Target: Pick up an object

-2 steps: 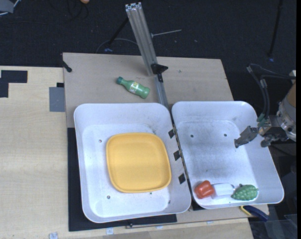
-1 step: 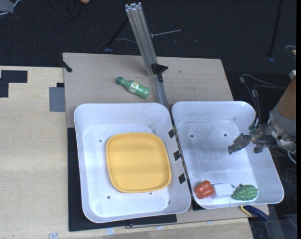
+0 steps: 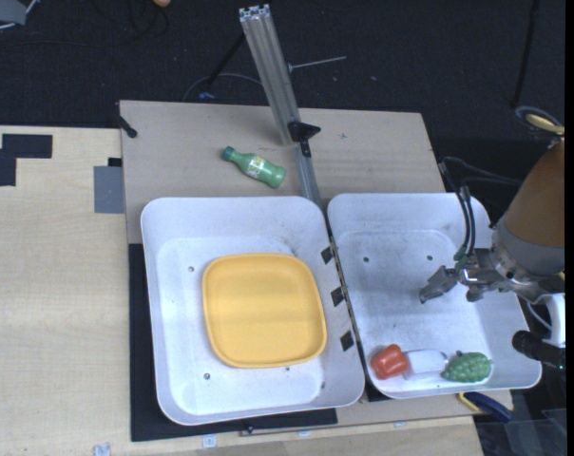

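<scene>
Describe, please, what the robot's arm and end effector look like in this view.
The arm enters from the right with a broad orange-brown band above a grey wrist section. A dark cable loops up beside the wrist. The end effector is small, dark grey metal, with slim fingers reaching over the right bin.

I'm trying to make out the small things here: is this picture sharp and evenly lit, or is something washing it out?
Camera view: soft all over, so the red pepper and green item lack detail; the white bins look bright but not blown out; the yellow plate shows no glare; the floor beyond the bench is dark.
</scene>
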Available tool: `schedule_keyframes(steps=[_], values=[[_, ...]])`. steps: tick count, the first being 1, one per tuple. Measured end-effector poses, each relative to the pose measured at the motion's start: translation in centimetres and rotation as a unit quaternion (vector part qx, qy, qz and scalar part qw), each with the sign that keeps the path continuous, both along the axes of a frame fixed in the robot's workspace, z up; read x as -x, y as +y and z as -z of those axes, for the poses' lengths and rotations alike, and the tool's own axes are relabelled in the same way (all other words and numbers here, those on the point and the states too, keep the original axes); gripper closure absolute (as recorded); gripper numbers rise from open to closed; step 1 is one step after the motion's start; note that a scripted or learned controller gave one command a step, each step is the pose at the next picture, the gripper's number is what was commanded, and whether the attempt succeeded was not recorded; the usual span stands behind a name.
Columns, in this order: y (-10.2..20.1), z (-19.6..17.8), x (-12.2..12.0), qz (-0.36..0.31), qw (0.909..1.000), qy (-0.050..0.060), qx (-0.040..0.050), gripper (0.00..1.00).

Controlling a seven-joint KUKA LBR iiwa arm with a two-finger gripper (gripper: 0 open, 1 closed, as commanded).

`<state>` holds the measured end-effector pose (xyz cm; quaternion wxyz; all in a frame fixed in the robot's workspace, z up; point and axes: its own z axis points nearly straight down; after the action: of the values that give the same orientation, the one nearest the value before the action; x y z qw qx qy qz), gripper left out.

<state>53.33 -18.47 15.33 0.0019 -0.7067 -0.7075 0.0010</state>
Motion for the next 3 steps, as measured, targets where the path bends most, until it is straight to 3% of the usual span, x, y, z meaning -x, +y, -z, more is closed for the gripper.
schedule_keyframes(steps=[1,2,3], values=[[0.9,5.9,0.2,0.000,1.0000,0.001,-0.0002,0.00],[0.7,4.6,0.1,0.002,1.0000,-0.002,0.0006,1.00],[0.6,0.4,-0.4,0.001,1.0000,-0.004,0.0011,1.00]])
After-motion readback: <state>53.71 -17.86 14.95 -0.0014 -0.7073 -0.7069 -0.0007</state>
